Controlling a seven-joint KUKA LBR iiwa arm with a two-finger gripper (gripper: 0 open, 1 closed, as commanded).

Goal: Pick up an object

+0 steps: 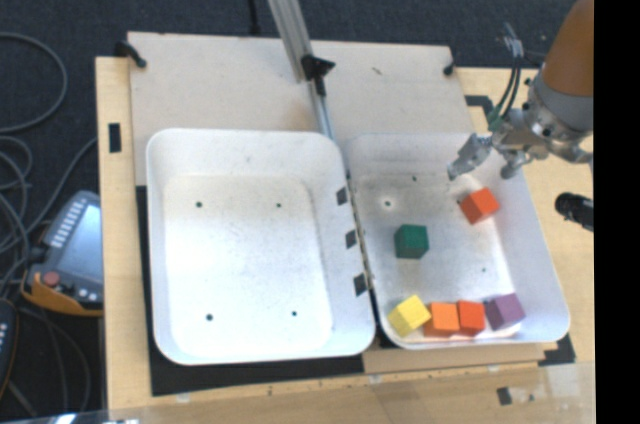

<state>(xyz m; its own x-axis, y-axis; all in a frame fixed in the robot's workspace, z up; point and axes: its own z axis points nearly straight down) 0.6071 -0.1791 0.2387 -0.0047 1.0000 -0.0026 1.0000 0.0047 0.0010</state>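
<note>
- Red-orange cube (479, 205) sits just below the end effector (487, 160) in the camera view, on the floor of the right bin (535, 242). Likely the nearest pick target; nothing is between the fingers.
- End effector is spread open, one finger to the left, one to the right, both above the cube and apart from it.
- Judgement: the cube looks rotated relative to the bin walls, so the wrist should square the fingers to two flat opposite faces before descending, then close at mid-height. Corner contact would likely twist it out.
- The cube has free space all round, so finger clearance should be fine.
- Green cube (411, 240) lies further left and lower, also isolated; a fallback target.
- Farthest from the end effector, a row along the bin's near wall: yellow cube (409, 314), two orange cubes (458, 317), purple cube (503, 310), touching or nearly so. Poor finger access.
- Blocks look rigid, matte, sharp-edged. Bins are shallow white trays with rounded corners and speckled floors.
- Left bin (160, 212) sits well left, on the pale tabletop (220, 82).
</note>
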